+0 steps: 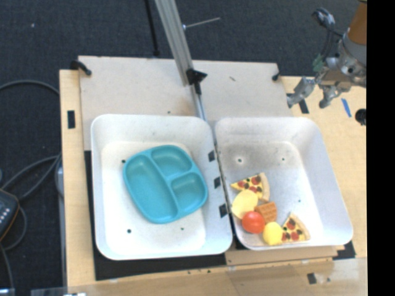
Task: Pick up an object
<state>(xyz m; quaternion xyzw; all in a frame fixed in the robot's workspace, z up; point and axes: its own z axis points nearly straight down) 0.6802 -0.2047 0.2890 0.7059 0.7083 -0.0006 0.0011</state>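
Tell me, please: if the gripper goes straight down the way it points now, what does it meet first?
Probably the bench just behind the right bin's back rim, not the toy food. The gripper hangs above that corner; depth is unclear from this slanted view.

Two shallow white bins sit side by side on a tan bench (74, 184): left bin (105, 227), right bin (327, 184). An aluminium post (174, 29) slants up behind them. Black cables (24, 171) run across dark carpet (62, 17) at left.

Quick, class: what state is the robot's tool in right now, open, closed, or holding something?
Tool: open, holding nothing, above the bench beyond the right bin.
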